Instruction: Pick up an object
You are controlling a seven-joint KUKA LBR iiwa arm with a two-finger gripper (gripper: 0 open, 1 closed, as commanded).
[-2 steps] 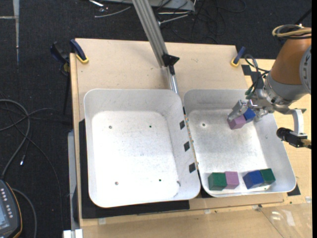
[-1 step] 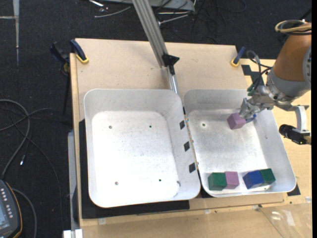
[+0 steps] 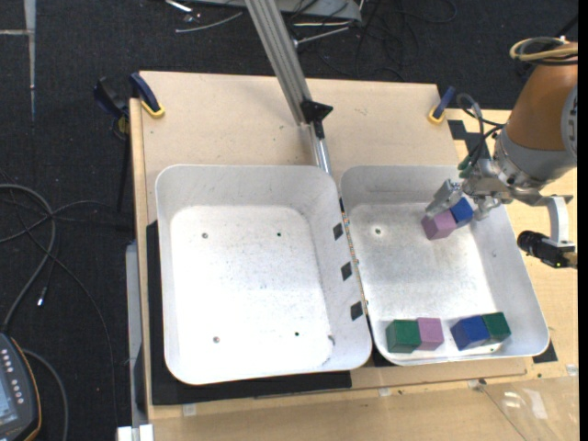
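Camera view from above: the grey arm's two-finger gripper is over the right white bin, its fingers clamped on a small pale purple block with a blue block pressed just beside it. Along that bin's near edge sit a dark green cube, a purple cube, a blue cube and a green cube. Beside it lies the left white bin.

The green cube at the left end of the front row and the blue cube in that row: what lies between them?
In the camera view, one pink cube lies between the green cube and the blue cube, near the right bin's front wall.
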